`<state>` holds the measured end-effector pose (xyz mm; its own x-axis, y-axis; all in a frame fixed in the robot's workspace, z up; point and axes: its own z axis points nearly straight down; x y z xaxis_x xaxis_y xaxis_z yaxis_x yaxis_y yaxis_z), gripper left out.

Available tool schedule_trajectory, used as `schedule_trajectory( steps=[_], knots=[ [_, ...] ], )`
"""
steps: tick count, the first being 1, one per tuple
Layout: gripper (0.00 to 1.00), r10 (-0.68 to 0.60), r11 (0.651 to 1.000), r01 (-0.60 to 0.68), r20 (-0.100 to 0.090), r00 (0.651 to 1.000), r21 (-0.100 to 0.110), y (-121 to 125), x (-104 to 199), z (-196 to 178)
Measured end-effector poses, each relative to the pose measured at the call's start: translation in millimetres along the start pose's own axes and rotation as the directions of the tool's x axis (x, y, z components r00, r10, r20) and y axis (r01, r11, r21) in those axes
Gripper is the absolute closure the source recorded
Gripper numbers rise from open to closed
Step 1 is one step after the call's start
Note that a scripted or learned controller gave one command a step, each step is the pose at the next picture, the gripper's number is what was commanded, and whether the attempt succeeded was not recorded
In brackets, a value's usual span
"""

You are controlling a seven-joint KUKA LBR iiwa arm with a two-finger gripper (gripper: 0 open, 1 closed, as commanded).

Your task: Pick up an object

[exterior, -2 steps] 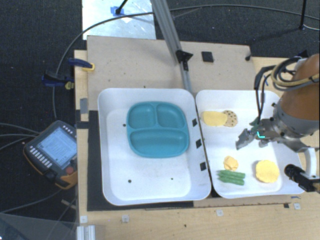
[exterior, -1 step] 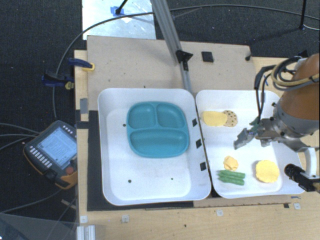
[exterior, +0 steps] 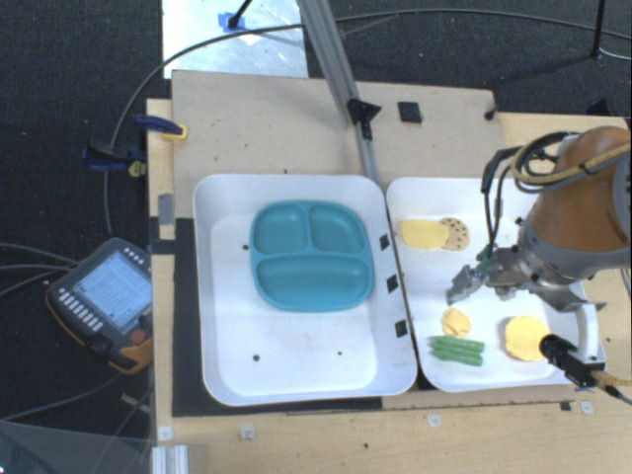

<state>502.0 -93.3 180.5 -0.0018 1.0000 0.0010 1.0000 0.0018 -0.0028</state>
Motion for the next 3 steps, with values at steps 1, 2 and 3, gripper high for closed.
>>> schedule_trajectory(
  steps=[1,2,3],
  knots=[
    [0.0,0.001,1.0,-0.001,0.0,1.0,0.002,-9,5,56],
    [0.0,0.001,1.0,-0.001,0.0,1.0,-0.006,-7,4,94],
    [1.0,-0.002,1.0,0.002,-0.001,1.0,-0.015,-4,5,81]
  ],
)
